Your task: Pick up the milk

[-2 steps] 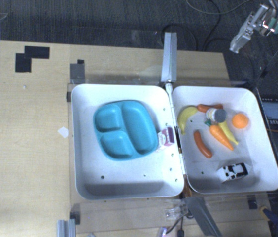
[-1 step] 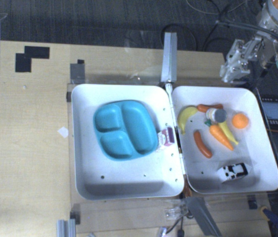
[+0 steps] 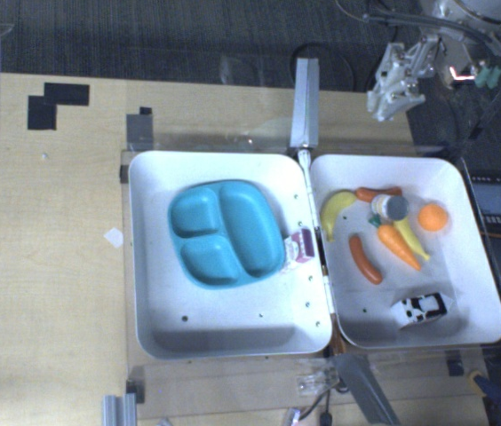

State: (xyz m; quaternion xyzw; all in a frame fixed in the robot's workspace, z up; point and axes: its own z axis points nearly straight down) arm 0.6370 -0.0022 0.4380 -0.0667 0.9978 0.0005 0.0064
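Note:
The milk (image 3: 423, 307) is a small carton with black and white cow patches. It lies on its side near the front of the right bin (image 3: 473, 238). My gripper (image 3: 394, 103) hangs above the bench behind the right bin's back edge, far from the carton. Its fingers (image 3: 380, 101) stand apart, open, with nothing between them.
The right bin also holds a banana (image 3: 337, 211), a red sausage (image 3: 366, 259), a carrot (image 3: 398, 245), an orange (image 3: 433, 217) and a grey-capped bottle (image 3: 392, 208). A blue divided plate (image 3: 226, 232) lies in the left bin (image 3: 153, 264). A small pink and white packet (image 3: 302, 245) rests by the divider.

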